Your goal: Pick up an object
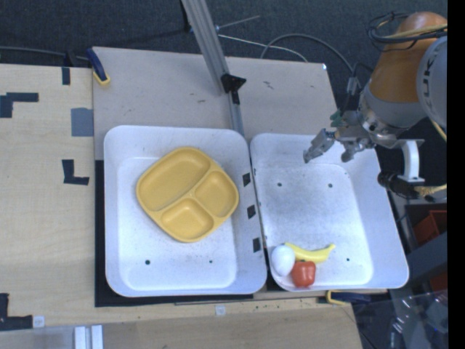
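Note:
A yellow banana (312, 252), a white egg-shaped ball (282, 259) and a small red pepper-like object (304, 273) lie clustered at the near left corner of the right bin (341, 217). My gripper (331, 148) hovers over the far edge of that bin, well away from the cluster. Its two fingers are spread apart with nothing between them.
The left bin (123, 217) holds a yellow three-compartment plate (187, 193). A slanted metal pole (211, 42) rises behind the bins. The grey arm with its orange band (407, 57) enters from the right, with cables behind it.

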Controlling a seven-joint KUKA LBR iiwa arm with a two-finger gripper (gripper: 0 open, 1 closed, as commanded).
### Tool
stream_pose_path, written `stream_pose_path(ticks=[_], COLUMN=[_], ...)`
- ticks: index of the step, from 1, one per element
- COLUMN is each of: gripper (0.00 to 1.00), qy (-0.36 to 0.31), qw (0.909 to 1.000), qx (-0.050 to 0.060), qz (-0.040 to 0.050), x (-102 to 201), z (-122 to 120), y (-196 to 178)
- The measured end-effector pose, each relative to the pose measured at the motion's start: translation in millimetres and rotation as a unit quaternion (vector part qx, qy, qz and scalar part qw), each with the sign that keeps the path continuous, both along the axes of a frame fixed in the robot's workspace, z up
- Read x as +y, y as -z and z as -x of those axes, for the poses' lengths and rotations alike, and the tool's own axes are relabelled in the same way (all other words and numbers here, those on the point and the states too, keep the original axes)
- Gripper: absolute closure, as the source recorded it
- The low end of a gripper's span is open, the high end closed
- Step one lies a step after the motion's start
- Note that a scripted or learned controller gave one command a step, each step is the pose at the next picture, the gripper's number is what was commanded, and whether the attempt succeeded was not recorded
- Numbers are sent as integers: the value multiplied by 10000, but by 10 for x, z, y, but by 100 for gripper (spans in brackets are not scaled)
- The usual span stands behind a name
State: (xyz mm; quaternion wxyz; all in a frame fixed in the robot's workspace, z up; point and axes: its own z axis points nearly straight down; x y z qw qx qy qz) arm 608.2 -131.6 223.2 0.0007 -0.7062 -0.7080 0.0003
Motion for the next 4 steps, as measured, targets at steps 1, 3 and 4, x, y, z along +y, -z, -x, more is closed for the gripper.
stream_pose_path(ticks=[1,3,4], gripper=[0,0,0], qy=[-2,5,0], qw=[10000,10000,10000], qx=[-1,28,4], qz=[0,7,13], x=[0,-67,-63], z=[0,-13,-9], y=[0,1153,1357])
